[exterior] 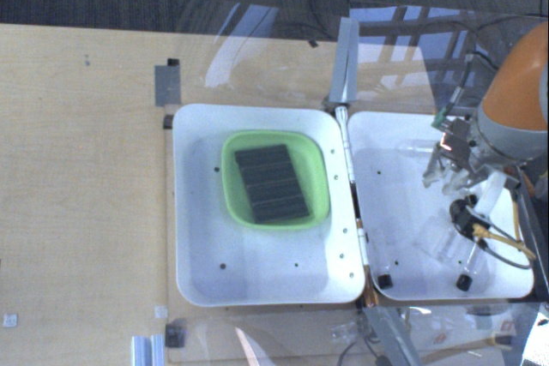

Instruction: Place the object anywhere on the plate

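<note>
A dark grey ridged rectangular block (272, 183) lies flat on the green plate (318, 184), slightly turned. The plate sits in the upper middle of the left white bin (197, 270). My gripper (453, 181) hangs over the right side of the right bin (395, 210), well away from the plate and block. Nothing shows in its grasp. The orange band of the arm (519, 94) is above it at the right edge, and cables hang below the wrist.
The raised rims where the two bins meet run between the plate and the gripper. Two small black pieces (383, 279) (464, 281) sit near the right bin's front edge. Bare wooden bench (77, 184) lies to the left.
</note>
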`<action>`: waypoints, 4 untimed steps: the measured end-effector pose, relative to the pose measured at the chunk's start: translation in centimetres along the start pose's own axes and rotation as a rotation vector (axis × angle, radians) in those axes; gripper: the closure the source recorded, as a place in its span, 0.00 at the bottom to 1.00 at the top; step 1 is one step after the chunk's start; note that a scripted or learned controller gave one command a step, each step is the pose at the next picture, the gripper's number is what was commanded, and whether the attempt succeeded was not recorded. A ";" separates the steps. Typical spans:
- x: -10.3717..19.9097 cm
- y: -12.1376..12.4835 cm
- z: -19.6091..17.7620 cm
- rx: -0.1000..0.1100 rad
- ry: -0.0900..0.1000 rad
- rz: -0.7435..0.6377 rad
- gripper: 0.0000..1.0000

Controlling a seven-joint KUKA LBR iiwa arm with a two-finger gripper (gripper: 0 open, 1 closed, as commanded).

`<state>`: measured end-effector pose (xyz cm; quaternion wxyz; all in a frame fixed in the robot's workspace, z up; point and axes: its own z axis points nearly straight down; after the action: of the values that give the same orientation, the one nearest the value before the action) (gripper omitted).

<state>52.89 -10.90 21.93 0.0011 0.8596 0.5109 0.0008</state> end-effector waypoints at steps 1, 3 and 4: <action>0.0 0.0 0.0 0.000 0.000 0.000 0.00; -8.8 0.2 -8.4 -0.005 -0.001 0.157 0.00; -9.8 0.9 -14.0 -0.008 0.000 0.052 0.00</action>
<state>48.90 -19.94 35.92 0.0045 0.8726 0.4883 0.0030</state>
